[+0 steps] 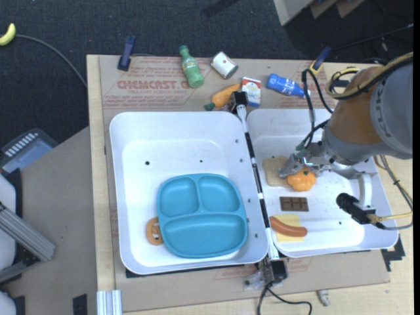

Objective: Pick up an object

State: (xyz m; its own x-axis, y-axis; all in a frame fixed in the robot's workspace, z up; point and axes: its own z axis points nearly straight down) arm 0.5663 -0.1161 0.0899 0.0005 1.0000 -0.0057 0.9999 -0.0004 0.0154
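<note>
The right bin holds an orange toy fruit, a tan slice of bread, a brown chocolate bar and a hot dog. My gripper is low in this bin, right over the orange fruit's upper edge and the bread. Its metal fingers point down-left and touch or nearly touch the fruit. Nothing is visibly lifted between them.
The left bin carries a blue divided plate with a small pretzel at its left edge. Behind the bins lie a green bottle, a white can, a carrot, a small carton and a blue bottle.
</note>
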